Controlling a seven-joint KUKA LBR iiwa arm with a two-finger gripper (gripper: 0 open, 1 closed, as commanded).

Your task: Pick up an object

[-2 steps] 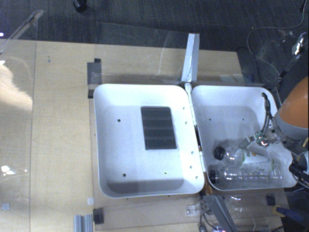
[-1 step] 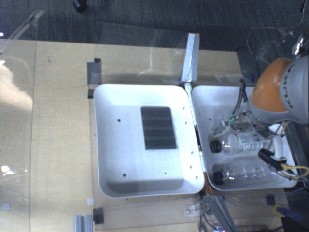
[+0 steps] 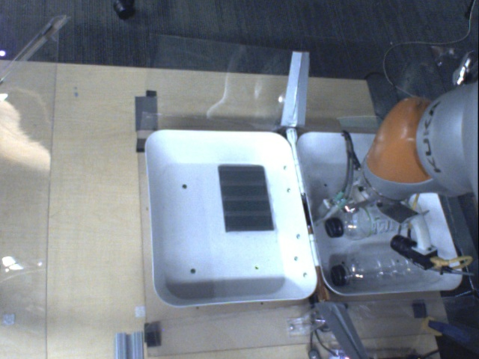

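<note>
Bottles of clear plastic point(image 3: 374, 270) lie in the right bin point(image 3: 318, 163), likely light, slick and round; mid-body seems the best hold. End effector point(image 3: 352, 208) state: cannot tell.

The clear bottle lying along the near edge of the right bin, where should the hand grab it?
Grip the clear bottle across its mid-body, coming straight down. It lies on its side, black cap toward the left bin, so its long round sides are exposed; the right bin's wall crowds a sideways approach.
</note>
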